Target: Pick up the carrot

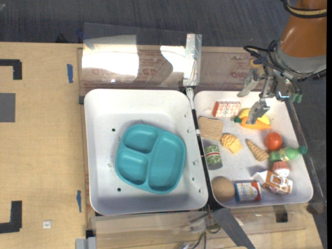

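The carrot is a short orange piece with a green tip at its left end. It lies in the right bin, near that bin's far side. My gripper hangs right over the carrot, and its lower end covers the carrot's middle. The grey arm with the orange band reaches in from the upper right. I cannot make out whether the gripper touches the carrot or hovers just above it.
Around the carrot lie a red-and-white box, a bread slice, a tan cone, a tomato and several more toy foods and cans. A teal divided plate sits in the left bin.
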{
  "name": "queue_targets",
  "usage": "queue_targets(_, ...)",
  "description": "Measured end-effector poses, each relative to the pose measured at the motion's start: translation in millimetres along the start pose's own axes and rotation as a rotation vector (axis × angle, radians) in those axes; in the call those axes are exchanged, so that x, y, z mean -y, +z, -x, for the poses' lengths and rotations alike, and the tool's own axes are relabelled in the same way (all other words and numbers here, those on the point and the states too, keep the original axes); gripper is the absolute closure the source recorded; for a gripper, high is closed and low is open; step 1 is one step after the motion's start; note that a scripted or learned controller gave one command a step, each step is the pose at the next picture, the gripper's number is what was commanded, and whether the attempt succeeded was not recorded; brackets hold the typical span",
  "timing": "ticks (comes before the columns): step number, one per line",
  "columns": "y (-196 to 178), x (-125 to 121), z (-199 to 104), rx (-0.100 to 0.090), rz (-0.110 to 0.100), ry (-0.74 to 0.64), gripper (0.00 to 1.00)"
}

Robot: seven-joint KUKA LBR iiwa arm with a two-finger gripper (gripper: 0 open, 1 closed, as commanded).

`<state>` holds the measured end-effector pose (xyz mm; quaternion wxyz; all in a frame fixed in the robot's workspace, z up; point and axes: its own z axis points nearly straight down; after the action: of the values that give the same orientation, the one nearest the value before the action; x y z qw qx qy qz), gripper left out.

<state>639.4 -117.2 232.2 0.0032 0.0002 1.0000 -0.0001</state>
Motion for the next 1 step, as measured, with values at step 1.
queue_targets(1,126.0,13.2,14.8,0.013,-0.003,-0.219,0.0)
